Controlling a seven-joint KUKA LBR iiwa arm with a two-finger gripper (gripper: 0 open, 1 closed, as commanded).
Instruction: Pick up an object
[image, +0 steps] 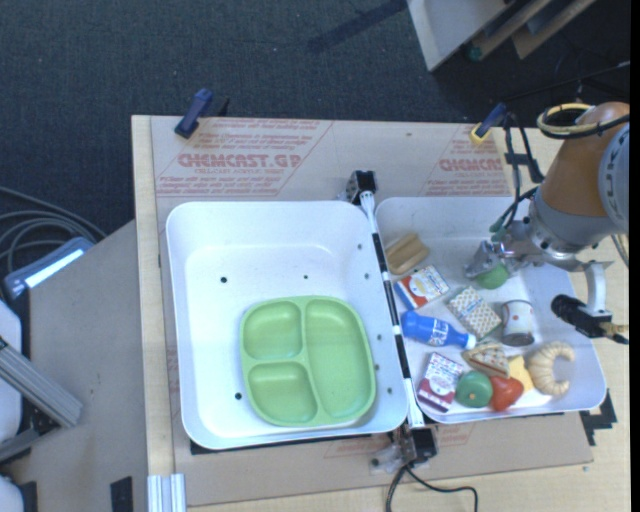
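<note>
My gripper (490, 260) is low in the right bin (590, 385), near its back. A small green object (493, 277) lies right under it, touching or nearly touching, partly hidden by it. Around it lie a tan bread slice (406, 252), a small red and white carton (426, 286), a checkered packet (475, 312), a small can (517, 320) and a blue bottle (437, 330). Toward the front are a croissant (551, 366), a pizza slice (487, 356), a red tomato (508, 393), a green pepper (475, 389) and a red and white pouch (440, 378).
The left bin (200, 300) holds a green divided plate (306, 358). The grey arm with its orange band (578, 180) comes in over the right bin's back right corner. A black part (585, 315) juts out by the right wall. Clamps sit between the bins.
</note>
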